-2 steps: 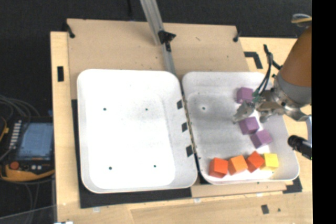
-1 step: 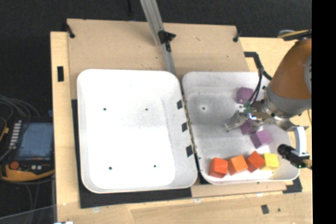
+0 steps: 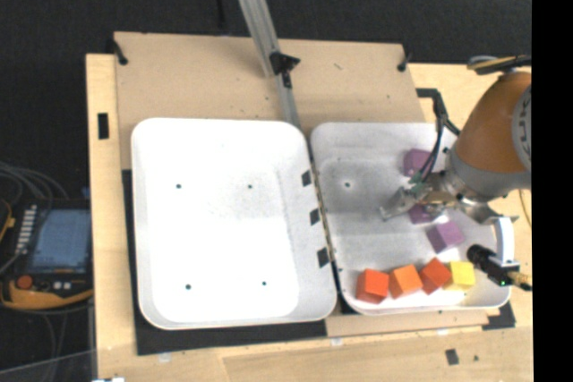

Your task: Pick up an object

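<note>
- I see 3 purple blocks in the right bin (image 3: 358, 148): one (image 3: 415, 161) above the gripper (image 3: 405, 203), one (image 3: 423, 213) touching it, one (image 3: 445, 235) just below.
- Whether the gripper's fingers grasp anything, I cannot tell.
- Along the right bin's lower wall sit 3 orange blocks (image 3: 403, 280) and 1 yellow block (image 3: 463, 273).

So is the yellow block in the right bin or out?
In: the yellow block lies inside the right bin, by its near rim.
</note>
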